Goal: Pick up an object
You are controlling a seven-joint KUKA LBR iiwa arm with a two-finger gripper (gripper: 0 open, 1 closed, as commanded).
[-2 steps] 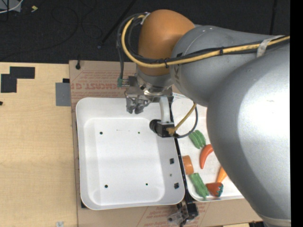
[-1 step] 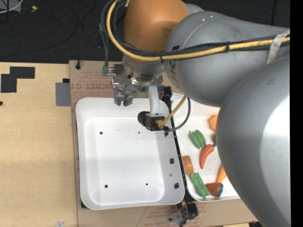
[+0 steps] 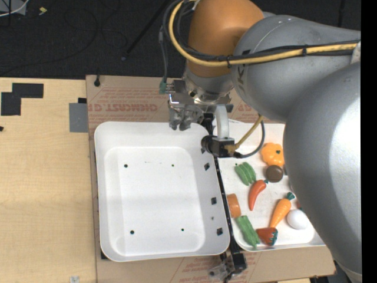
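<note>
Left bin [image 3: 109, 175]: shallow, white, nothing but a few small dark dots can be seen on its floor. It's butted up against the right bin along a dark divider strip.

Right bin [image 3: 306, 240]: also white, partly covered by the big grey arm [image 3: 312, 99], which reaches in from the right. All the toy food is kept in here.

Pumpkin [image 3: 272, 154]: small, orange, parked near the far side of the right bin.

Brown ball [image 3: 273, 173]: round dark thing, sat just below the pumpkin and nearly touching it.

Green veg, upper [image 3: 245, 173]: stubby and ridged, found near the divider, just left of the brown ball.

Red chili [image 3: 256, 194]: curved, laid just below the upper green veg, its stem end up by the brown ball.

Orange slice [image 3: 234, 205]: tucked right against the divider edge.

Carrot [image 3: 280, 211]: laid on a slant, green top pointed up-right.

White egg [image 3: 297, 220]: placed just beside the carrot's lower half, close to the arm.

Green veg, lower [image 3: 248, 230]: long one, laid at a slant near the front edge.

Red piece [image 3: 267, 236]: small, touching the lower green veg's end.

Gripper [image 3: 187, 119]: seen above the far edge of the left bin, well apart from the food. Open or closed can't be told from this angle, and nothing is seen held.
</note>
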